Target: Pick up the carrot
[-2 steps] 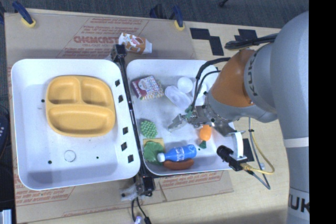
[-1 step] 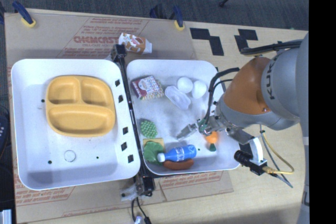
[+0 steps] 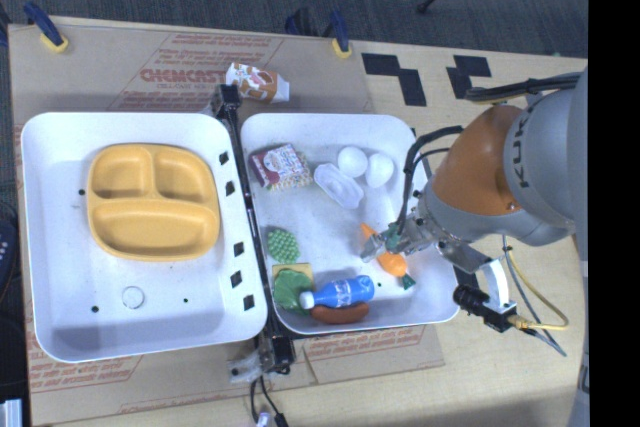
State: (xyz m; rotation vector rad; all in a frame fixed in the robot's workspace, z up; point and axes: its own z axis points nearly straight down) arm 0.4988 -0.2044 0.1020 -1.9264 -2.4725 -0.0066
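Note:
The carrot (image 3: 394,264) is a small orange piece with a green tip, lying near the right wall of the right bin (image 3: 330,123). My gripper (image 3: 396,241) hangs low right over it, at its upper end, reaching in from the grey and orange arm (image 3: 480,180) on the right. A small orange bit (image 3: 368,232) pokes out just left of the gripper. The gripper's body hides where it meets the carrot, so I cannot tell whether it touches it.
The right bin also holds a blue bottle (image 3: 338,293), a brown sausage (image 3: 338,314), a green round piece (image 3: 282,243), a red-and-white packet (image 3: 280,165) and white balls (image 3: 365,163). A yellow divided plate (image 3: 152,198) lies in the left bin (image 3: 40,215). A small carton (image 3: 257,83) lies behind the bins.

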